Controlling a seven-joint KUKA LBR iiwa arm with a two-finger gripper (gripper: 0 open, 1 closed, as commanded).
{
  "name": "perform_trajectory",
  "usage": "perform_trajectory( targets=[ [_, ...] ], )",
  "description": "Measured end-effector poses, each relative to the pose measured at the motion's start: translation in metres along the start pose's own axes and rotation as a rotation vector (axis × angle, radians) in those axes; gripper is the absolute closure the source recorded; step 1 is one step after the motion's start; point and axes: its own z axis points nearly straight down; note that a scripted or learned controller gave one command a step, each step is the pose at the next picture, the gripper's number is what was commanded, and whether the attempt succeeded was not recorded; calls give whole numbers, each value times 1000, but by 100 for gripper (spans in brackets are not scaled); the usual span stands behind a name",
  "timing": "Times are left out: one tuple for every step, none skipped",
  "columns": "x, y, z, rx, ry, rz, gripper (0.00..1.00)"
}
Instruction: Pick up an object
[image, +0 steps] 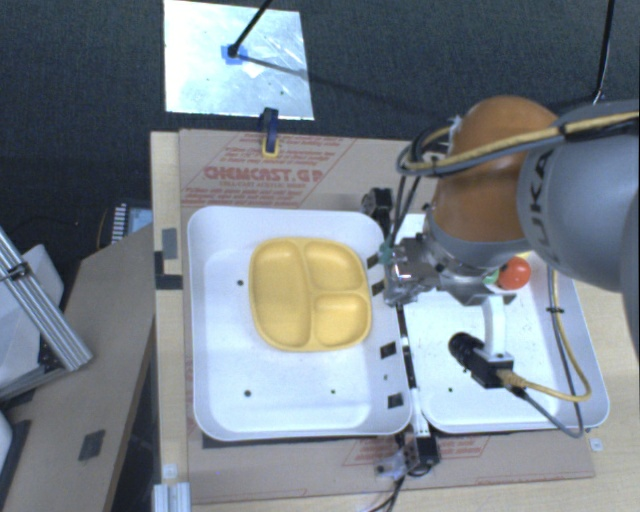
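Two white bins sit side by side on the cardboard-covered surface, and the yellow divided plate (308, 294) lies left of the hand (402, 275), whose grip I cannot tell.

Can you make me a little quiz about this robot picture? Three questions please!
1. True or false: the yellow divided plate lies in the left bin.
2. How many sections does the plate have? A) two B) three C) five
3. Fill in: the arm hangs over the ____ bin.

Key: 1 true. 2 B. 3 right.
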Motion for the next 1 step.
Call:
perform_trajectory(
  targets=[
    [44, -10, 8, -1, 0, 1, 100]
  ],
)
